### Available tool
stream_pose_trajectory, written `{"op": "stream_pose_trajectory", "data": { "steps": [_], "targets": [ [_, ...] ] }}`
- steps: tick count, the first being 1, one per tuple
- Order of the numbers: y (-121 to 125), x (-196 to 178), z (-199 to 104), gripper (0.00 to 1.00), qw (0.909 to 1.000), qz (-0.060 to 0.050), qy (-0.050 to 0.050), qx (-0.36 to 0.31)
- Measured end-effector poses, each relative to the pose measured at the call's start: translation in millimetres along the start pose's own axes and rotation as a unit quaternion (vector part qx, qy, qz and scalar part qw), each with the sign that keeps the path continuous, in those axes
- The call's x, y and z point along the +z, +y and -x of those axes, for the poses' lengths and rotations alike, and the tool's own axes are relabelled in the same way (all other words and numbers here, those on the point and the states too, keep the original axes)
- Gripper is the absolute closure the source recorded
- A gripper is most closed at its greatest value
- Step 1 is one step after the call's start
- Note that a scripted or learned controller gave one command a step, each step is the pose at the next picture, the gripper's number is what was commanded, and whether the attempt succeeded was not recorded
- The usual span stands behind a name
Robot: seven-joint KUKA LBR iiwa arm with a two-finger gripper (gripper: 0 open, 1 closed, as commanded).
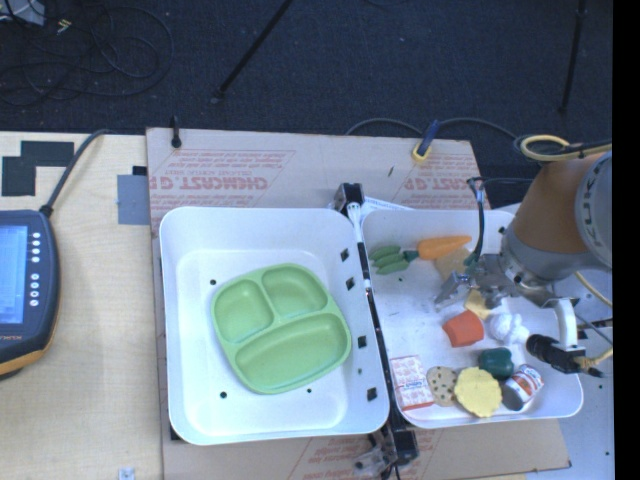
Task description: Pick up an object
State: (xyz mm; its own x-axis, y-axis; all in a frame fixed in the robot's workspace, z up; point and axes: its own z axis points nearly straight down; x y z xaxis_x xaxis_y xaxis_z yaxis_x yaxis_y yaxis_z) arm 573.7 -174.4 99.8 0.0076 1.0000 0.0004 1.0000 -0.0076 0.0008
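Nearest me, a yellow toy [478, 392] and a cookie [440, 380] lie well below the hand [462, 286]. Its fingers look spread and bare, I think, just above an orange block [463, 329], with a carrot [442, 247] beyond.

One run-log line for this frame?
arm: over right bin | hand: low beside carrot, above red block | grasp: none seen | left bin: green tray

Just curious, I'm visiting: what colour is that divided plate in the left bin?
Light green, seen plainly in the camera view: the divided plate lies in the left bin.
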Motion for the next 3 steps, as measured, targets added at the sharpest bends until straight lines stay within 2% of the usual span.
{"op": "stream_pose_trajectory", "data": {
  "steps": [1, 2, 3],
  "targets": [
    [-47.0, 11.3, -10.1, 0.00, 1.0000, 0.000, 0.000, -0.003],
    [-45.8, 0.3, -8.3, 1.00, 1.0000, -0.001, 0.002, -0.001],
    [-44.6, -144.7, -69.4, 1.00, 1.0000, 0.006, 0.000, -0.007]
  ]
}}
